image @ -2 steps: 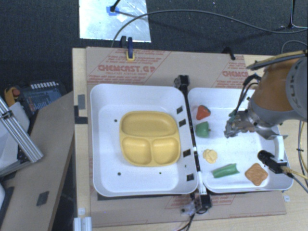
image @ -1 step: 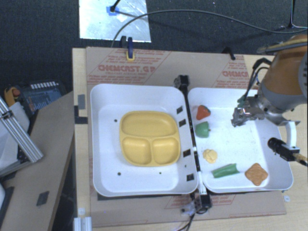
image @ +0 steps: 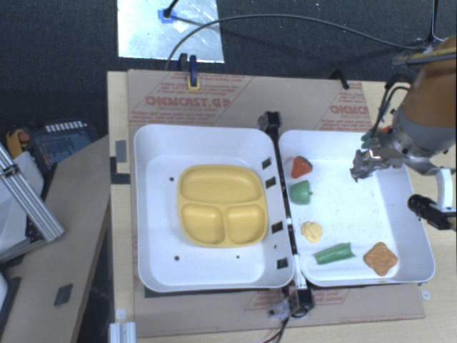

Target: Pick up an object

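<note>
Gripper (image: pixel 365 164) poised over right bin (image: pixel 400 191); finger state cannot be told, nothing seen held. Red piece (image: pixel 302 166) lies well left, green piece (image: pixel 300 192) below-left. Risk judged: a straight descent meets bare floor.

— What is carried by the desk (image: pixel 118 191)?

— A printed cardboard sheet (image: pixel 214 95) is laid flat on it, and two white bins are set side by side on the sheet, touching along the middle.

— How are they placed?

— The left bin (image: pixel 153 191) is seen nearer the desk's left edge; the right bin (image: pixel 407 213) is set toward the right. A yellow clamp (image: pixel 193 73) is fixed at the sheet's far edge.
</note>
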Tool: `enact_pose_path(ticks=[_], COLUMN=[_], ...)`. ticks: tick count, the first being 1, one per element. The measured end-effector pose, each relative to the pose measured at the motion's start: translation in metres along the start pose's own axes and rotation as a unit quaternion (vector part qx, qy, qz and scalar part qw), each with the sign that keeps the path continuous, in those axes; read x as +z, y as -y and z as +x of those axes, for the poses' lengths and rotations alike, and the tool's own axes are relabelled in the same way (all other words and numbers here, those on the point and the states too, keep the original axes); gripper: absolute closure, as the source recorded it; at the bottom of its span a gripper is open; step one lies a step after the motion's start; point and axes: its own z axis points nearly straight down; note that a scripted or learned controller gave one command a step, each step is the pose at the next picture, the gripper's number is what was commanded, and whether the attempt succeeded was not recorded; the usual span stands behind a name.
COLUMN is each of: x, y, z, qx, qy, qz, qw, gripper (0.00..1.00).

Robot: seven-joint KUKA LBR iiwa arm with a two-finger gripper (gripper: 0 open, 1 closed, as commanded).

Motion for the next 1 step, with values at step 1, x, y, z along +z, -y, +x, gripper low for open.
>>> enact_pose_path(ticks=[1], x=[0.0101], y=[0.0101], z=[0.0589], qx=[-0.003], qy=[-0.002], qz=[0.002], qw=[1.0], gripper=[1.0])
